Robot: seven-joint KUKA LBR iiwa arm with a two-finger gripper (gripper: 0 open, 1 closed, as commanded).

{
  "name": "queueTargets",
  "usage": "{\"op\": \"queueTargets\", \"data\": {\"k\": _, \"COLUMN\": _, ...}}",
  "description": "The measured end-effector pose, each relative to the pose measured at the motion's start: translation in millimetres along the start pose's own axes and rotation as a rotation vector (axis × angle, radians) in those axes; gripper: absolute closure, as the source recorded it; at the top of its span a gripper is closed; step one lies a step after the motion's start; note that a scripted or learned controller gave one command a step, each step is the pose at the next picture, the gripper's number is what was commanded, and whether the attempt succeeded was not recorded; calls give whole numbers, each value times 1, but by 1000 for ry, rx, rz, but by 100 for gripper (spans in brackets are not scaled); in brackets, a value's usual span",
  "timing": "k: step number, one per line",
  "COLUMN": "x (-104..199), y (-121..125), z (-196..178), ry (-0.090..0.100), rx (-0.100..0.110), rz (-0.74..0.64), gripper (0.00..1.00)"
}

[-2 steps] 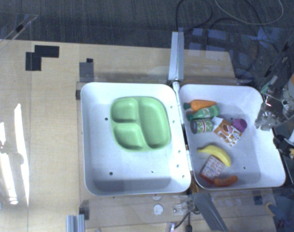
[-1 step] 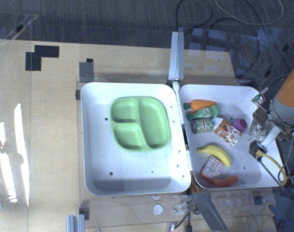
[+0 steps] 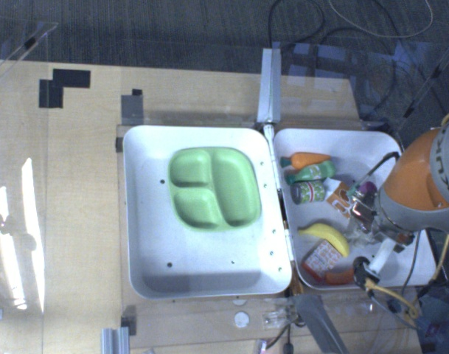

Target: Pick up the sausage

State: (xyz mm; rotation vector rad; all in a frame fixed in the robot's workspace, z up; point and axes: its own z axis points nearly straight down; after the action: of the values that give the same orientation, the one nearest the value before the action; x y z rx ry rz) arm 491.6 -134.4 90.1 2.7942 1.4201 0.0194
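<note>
Sausage (image 3: 340,276) was lying along the near edge of the right bin (image 3: 371,135), reddish-brown, tucked just beside a small red-and-white packet (image 3: 324,257). A banana (image 3: 327,236) sat right behind that packet. Further toward the far edge were a carrot (image 3: 310,158), a green bottle (image 3: 312,172) and a little green can (image 3: 308,192). The claw (image 3: 366,220) hung over the right side of that bin, near the banana; honestly couldn't tell whether it was apart or together. The left bin (image 3: 143,212) had a green divided plate (image 3: 213,186) around its middle. Both bins sat on the wooden surface (image 3: 62,198).
</note>
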Motion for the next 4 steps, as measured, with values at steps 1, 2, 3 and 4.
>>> {"op": "queueTargets", "data": {"k": 1, "x": -30, "y": 20, "z": -109, "ry": -5, "rx": 5, "rz": 11, "gripper": 100}}
{"op": "queueTargets", "data": {"k": 2, "x": -16, "y": 9, "z": -3, "ry": -5, "rx": 9, "rz": 213, "gripper": 100}}
{"op": "queueTargets", "data": {"k": 3, "x": 28, "y": -20, "z": 0, "ry": -2, "rx": -6, "rz": -83, "gripper": 100}}
{"op": "queueTargets", "data": {"k": 4, "x": 46, "y": 34, "z": -74, "ry": -4, "rx": 6, "rz": -337, "gripper": 100}}
